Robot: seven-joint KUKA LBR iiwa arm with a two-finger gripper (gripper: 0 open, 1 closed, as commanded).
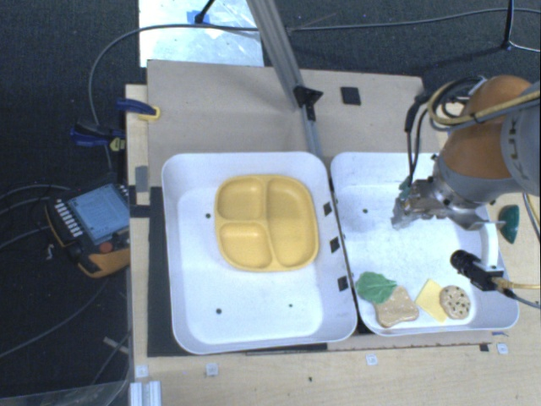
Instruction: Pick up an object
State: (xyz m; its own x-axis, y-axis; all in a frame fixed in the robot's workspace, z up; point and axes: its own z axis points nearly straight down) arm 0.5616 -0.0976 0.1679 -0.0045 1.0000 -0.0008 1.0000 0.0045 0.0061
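Nearest to the camera, along the front wall of the right bin, four small toy foods lie together, all well below the jaws and toward the viewer: a green leaf piece, a tan toast slice that touches it, a yellow cheese wedge, and a round cookie that rests against the cheese. I judge that all four are light, thin and stiff, probably smooth plastic, so they may slip away if they are pinched flat. The cookie and the toast look easiest to take, across their short width at the edges, but their neighbours leave little room for a finger. Farther back, the gripper hangs over bare floor of the same bin, with nothing between its fingers as far as I can see; whether the jaws are apart or together I cannot tell, because the wrist hides them. To the left of the jaws, in the left bin, lies a yellow divided plate, stiff, wide and hard to grasp except at its rim.
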